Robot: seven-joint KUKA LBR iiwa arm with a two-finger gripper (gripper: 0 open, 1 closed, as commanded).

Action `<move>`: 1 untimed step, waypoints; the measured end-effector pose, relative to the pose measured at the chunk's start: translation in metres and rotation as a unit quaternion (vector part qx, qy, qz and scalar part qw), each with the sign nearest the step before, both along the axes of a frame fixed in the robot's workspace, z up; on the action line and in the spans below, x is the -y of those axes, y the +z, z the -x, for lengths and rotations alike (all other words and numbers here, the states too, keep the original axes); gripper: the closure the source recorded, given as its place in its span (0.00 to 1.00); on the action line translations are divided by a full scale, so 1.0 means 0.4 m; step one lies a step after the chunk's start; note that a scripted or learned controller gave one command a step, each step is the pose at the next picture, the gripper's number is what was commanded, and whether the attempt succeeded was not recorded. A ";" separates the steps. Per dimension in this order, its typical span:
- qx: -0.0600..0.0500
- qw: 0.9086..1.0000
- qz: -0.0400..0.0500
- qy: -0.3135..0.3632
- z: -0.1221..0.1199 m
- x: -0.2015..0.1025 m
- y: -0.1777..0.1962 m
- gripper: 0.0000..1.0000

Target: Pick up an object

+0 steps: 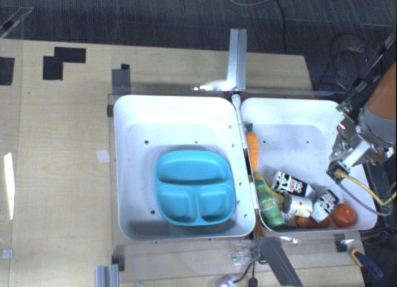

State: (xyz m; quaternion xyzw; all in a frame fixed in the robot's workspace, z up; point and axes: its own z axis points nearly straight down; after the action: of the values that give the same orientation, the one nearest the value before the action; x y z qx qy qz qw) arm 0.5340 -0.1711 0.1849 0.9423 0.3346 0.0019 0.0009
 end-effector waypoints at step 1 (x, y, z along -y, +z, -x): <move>0.000 1.000 0.000 0.000 0.000 0.000 -0.001 0.00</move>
State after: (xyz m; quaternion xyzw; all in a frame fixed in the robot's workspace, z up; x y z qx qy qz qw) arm 0.5338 -0.1711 0.1846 0.9424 0.3345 0.0016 0.0007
